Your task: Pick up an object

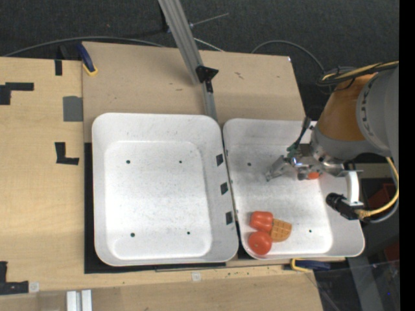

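In the right bin (pixel 285 135), near its front edge, lie two red rounded objects, one (pixel 261 220) just behind the other (pixel 259 242). A tan waffle-patterned piece (pixel 281 229) touches them on their right. My gripper (pixel 280 168) hangs over the middle of the right bin, pointing left, well behind these objects and apart from them. A small orange-red spot (pixel 314 173) shows right beside the wrist; I cannot tell what it is.
The left bin (pixel 104 173) lies beside the right one, with black clips (pixel 224 188) along the shared edge. A grey metal pole (pixel 185 34) slants in from the top to the bins' back. The arm's body (pixel 363 115) and cables (pixel 376 209) crowd the right side.
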`<state>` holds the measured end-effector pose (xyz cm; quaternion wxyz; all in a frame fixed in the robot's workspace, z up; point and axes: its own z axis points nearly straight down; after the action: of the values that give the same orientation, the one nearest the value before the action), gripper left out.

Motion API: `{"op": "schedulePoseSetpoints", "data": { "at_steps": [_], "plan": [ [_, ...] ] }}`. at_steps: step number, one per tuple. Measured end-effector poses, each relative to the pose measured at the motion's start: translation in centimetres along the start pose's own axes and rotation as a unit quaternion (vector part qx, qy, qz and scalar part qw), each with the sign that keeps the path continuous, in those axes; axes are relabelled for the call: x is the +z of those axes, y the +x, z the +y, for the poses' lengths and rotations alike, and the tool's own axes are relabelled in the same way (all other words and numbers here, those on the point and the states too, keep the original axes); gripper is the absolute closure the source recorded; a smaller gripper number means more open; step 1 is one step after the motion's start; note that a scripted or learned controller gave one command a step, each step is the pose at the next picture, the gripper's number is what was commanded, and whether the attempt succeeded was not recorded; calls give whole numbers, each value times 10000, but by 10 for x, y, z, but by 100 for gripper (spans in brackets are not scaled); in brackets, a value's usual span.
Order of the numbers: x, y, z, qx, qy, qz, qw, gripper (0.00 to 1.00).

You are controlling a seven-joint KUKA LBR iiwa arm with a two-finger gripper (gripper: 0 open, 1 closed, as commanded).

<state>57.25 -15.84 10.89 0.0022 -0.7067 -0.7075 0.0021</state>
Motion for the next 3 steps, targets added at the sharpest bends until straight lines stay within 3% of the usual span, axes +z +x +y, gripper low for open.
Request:
{"op": "schedulePoseSetpoints", "data": {
  "at_steps": [1, 2, 3],
  "plan": [
    [21, 1, 0, -4, -22, -8, 10000, 0],
    [10, 1, 0, -8, -22, -3, 10000, 100],
    [-46, -5, 8, 1, -51, -8, 10000, 100]
  ]
}}
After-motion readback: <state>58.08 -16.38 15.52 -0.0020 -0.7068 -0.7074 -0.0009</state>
